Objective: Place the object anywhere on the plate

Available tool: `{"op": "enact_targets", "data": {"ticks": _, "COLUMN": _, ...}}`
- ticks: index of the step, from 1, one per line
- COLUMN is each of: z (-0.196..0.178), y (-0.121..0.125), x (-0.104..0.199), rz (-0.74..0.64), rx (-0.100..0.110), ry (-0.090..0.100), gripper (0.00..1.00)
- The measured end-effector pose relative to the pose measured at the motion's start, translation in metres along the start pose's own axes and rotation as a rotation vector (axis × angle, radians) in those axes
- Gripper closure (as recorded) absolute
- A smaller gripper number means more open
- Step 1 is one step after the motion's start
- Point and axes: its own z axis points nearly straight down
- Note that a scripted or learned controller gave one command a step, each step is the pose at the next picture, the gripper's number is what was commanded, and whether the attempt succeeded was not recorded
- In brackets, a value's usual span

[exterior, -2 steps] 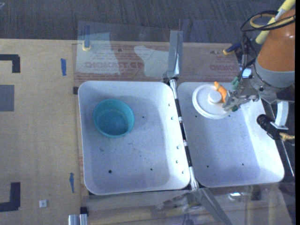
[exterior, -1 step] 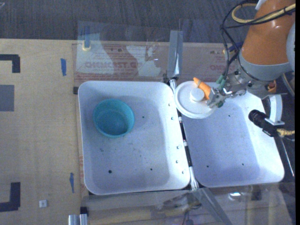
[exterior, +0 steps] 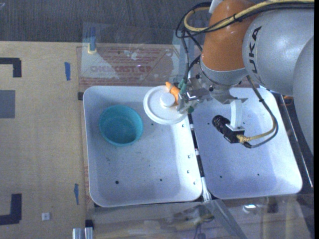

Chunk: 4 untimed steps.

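The arm [exterior: 269, 39] enters from the right and bends over the far part of the bench, its orange band above the wrist. The gripper [exterior: 183, 96] sits at the far end of the divide between the two white bins, at the right edge of the white plate [exterior: 155, 109].

The plate lies in the left bin [exterior: 139, 178], at its far right corner, and its right rim overlaps the bin wall. On the plate, toward its far right side, rests a small object [exterior: 168, 96]: a white rounded body with an orange piece on its far side. The object lies just beside the gripper, and the view does not resolve whether they touch. Finger state: it cannot be told from this view whether the fingers are apart or together, since the wrist body and cabling cover them.

A teal bowl [exterior: 120, 125] stands upright in the left bin, to the left of the plate and apart from it.

The right bin [exterior: 254, 173] lies under the arm. A black fitting [exterior: 225, 129] with a yellow cable [exterior: 259, 136] hangs over it.
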Motion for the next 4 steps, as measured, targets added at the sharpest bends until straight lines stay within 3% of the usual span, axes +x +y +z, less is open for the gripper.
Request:
{"op": "enact_targets", "data": {"ticks": 1, "z": 0.009, "y": 0.03, "x": 0.05, "rz": -0.112, "rx": -0.001, "ry": -0.001, "gripper": 1.0}}
{"op": "enact_targets", "data": {"ticks": 2, "z": 0.038, "y": 0.022, "x": 0.14, "rz": -0.113, "rx": 0.003, "ry": 0.0, "gripper": 1.0}}
{"op": "enact_targets", "data": {"ticks": 3, "z": 0.039, "y": 0.047, "x": 0.117, "rz": -0.505, "rx": -0.003, "ry": -0.001, "gripper": 1.0}}
{"op": "enact_targets", "data": {"ticks": 4, "z": 0.037, "y": 0.048, "x": 0.117, "rz": -0.505, "rx": -0.007, "ry": -0.002, "gripper": 0.0}}
